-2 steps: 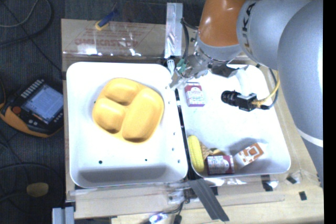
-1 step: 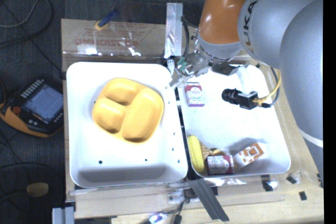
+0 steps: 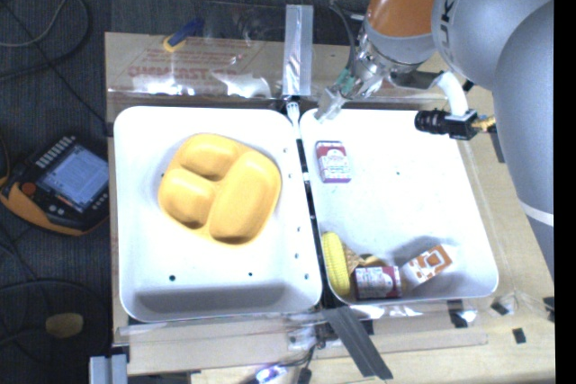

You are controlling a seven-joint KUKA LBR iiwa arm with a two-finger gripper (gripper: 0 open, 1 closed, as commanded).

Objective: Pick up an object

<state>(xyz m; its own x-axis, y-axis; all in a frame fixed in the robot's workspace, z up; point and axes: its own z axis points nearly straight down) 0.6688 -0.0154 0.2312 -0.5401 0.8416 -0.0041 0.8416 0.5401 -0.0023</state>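
Yellow bread loaf point(image 3: 219, 187) in left bin point(image 3: 144, 283)

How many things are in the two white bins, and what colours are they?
Yellow: 2, the big yellow lumpy thing in the left bin and the corn cob in the right bin
Red and white: 1, the small packet
Dark red: 1, the can
Orange and white: 1, the little carton
Total: 5
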